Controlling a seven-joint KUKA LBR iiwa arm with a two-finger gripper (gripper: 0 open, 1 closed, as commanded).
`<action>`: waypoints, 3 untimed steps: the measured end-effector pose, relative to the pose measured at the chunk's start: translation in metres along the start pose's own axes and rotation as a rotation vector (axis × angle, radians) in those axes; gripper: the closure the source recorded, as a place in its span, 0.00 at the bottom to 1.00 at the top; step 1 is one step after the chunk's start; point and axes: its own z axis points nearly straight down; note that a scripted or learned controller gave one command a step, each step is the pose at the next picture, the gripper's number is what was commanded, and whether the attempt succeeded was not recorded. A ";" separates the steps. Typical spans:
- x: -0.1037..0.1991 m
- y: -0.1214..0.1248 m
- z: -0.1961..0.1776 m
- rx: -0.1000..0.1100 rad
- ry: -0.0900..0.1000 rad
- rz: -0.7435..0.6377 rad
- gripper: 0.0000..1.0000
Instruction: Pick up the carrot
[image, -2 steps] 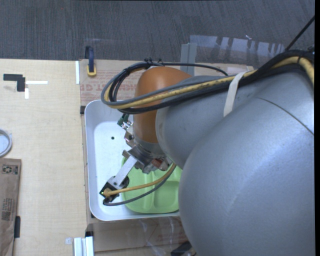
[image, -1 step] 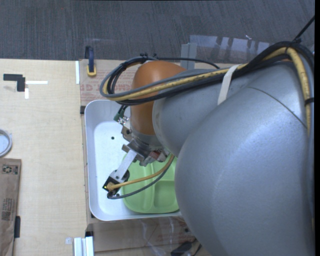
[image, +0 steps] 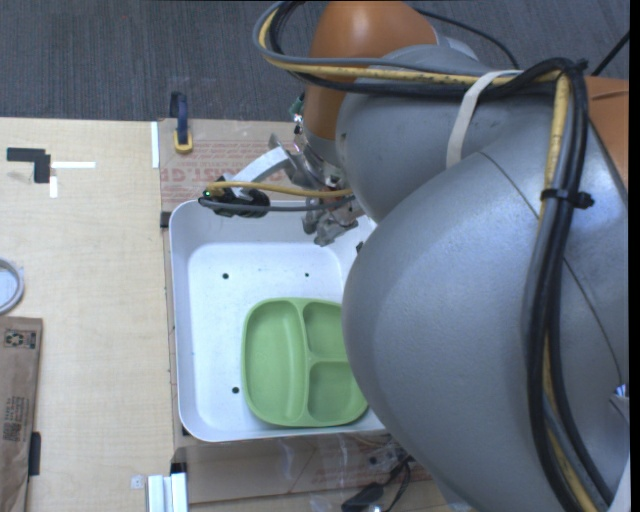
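Carrot's place cannot be told. One white bin (image: 190, 330) sits centre-left, holding one green three-compartment plate (image: 285, 370) at its lower middle. One gripper (image: 327, 228) hangs over the bin's upper edge, its state unclear; one grey arm (image: 480, 300) covers the right.

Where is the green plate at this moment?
The green plate lies in the white bin, toward its near right part, its right side running under the big grey arm.
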 end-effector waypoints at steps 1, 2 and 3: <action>-0.017 0.086 0.013 0.000 0.000 0.219 1.00; -0.024 0.033 0.011 0.000 -0.003 -0.013 1.00; -0.025 0.034 0.003 -0.002 -0.008 -0.015 1.00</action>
